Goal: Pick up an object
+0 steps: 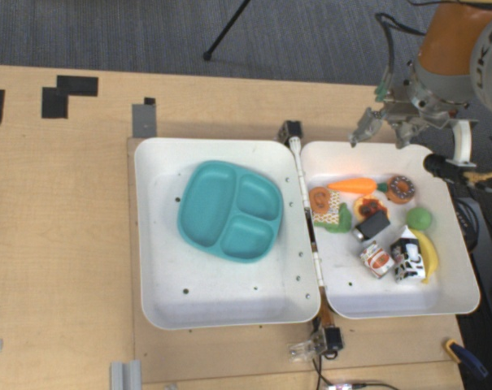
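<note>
The claw is hanging with its fingers spread above the far rim of the right bin, gripping nothing. In that bin a carrot, a doughnut, a green ball and a banana are lying close together. A teal divided plate is sitting in the left bin on the wooden surface.

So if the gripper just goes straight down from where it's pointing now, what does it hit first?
Probably the far rim of the right bin, or bare floor just inside it. The gripper hangs above that edge, behind the carrot. Depth is hard to judge from this slanted view.
</note>
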You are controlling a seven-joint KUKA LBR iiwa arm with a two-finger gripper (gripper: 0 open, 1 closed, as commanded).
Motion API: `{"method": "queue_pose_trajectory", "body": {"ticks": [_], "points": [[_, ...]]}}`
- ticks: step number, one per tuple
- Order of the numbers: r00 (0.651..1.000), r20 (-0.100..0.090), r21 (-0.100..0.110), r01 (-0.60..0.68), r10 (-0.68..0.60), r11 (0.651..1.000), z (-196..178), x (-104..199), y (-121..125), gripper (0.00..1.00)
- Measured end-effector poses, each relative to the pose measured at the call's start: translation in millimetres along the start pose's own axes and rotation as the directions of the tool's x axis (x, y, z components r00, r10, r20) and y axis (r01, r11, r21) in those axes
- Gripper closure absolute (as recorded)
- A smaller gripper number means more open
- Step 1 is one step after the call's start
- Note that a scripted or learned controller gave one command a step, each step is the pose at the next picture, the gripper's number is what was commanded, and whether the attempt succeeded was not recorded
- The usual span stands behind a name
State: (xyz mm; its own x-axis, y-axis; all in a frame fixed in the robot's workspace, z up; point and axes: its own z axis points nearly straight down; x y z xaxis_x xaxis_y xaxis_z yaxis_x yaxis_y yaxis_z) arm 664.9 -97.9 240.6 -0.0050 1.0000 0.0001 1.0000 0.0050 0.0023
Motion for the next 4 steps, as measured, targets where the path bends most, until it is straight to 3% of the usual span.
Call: {"method": "queue_pose_trajectory", "body": {"ticks": [1,2,3,4], "points": [[1.0,-0.001,0.005,-0.003,0.003,1.0,88.0,2.9,-87.3,0.0],[1.0,0.0,0.002,-0.004,0.004,1.0,147.8,-37.1,-117.6,0.0],[1.0,0.002,-0.008,-0.003,0.003,1.0,152.8,-59.5,-151.2,0.0],[1.0,0.004,-0.014,-0.003,0.003,1.0,141.2,-59.5,-148.9,1.0]]}}
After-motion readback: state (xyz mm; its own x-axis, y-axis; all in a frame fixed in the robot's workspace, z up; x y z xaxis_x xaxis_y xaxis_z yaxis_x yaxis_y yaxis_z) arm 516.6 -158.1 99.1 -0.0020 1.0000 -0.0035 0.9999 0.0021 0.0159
